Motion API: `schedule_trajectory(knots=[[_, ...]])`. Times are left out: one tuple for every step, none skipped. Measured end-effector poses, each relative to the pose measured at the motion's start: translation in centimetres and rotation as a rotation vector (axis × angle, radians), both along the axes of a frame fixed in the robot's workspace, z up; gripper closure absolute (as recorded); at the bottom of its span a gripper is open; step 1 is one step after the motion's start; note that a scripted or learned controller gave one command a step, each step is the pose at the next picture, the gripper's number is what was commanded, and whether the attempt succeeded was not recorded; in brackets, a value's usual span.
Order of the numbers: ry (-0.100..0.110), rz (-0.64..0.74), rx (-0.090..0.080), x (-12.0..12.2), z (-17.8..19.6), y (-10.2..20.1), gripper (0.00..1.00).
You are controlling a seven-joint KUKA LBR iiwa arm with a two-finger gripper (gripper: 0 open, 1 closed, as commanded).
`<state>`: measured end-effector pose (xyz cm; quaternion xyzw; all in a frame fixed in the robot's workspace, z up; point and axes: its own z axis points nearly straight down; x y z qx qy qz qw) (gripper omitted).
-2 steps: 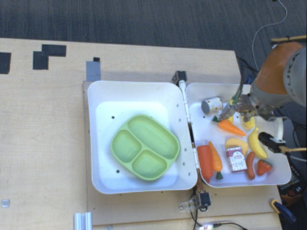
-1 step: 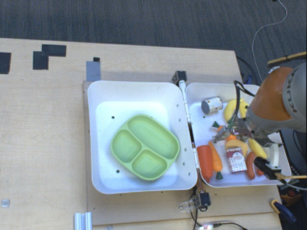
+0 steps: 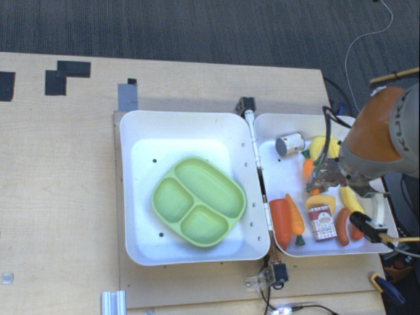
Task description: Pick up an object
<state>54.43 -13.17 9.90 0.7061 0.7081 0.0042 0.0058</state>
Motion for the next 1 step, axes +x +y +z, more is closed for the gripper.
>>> schedule_trajectory(knots=[[0.008, 0.002, 0.002, -2.93, 11.07, 2.74, 1.00]])
